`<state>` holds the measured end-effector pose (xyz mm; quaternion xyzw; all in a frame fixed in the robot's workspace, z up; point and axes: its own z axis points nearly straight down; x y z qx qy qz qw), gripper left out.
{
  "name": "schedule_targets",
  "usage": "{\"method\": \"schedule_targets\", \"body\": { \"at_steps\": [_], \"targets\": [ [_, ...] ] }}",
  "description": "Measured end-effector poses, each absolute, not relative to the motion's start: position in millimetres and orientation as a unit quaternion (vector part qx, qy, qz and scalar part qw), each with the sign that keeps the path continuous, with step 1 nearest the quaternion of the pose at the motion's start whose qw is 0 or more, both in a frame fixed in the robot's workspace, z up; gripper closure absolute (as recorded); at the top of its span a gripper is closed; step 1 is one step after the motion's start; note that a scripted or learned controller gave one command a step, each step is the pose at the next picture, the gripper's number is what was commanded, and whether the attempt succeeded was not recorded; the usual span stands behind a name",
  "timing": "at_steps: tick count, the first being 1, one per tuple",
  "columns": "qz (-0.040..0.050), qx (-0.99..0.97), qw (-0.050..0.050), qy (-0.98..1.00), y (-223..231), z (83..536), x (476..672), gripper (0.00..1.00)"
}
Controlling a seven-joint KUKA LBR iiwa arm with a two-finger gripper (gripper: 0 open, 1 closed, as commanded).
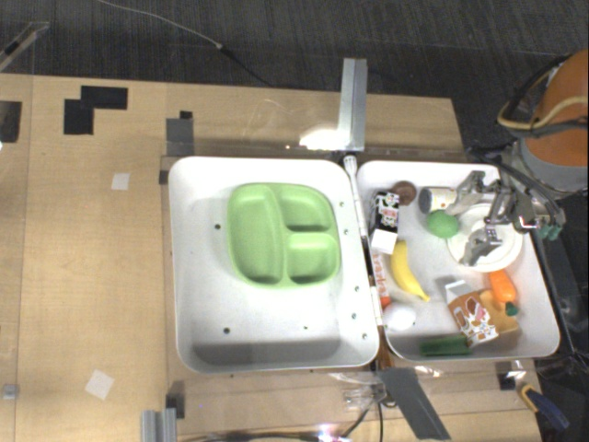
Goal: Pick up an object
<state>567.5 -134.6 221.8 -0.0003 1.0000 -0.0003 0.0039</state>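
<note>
Grey metal marks the hand (492, 224), which hangs low over the far right part of the right bin (548, 343), its two fingers spread apart with nothing between them; they seem to straddle a round white piece (502, 251) lying under them. Just beside it sits a green ball (443, 226), and a carrot (502, 288) lies nearer the front. The likely trouble is crowding: closing here could nudge the ball away or pinch only the flat white piece, which may slip out. Further off in the same bin are a banana (408, 272), a printed carton (475, 319), a dark green marker (445, 345) and a small black-and-white box (387, 210). The left bin (193, 339) holds one green divided tray (282, 234). Both bins rest on the wooden surface (83, 274).
</note>
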Motion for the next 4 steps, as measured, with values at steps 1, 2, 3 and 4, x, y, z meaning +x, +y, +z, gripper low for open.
{"method": "schedule_targets", "body": {
  "at_steps": [1,2,3,4],
  "targets": [
    [-0.001,-0.008,0.006,1.0,-142,103,511.1,0.0],
    [-0.0013,-0.052,0.008,0.999,-160,92,522.9,0.0],
    [-0.0041,-0.182,0.011,0.983,-185,92,500.3,0.0],
    [-0.0048,-0.164,0.01,0.986,-154,92,511.0,0.0]
  ]
}}
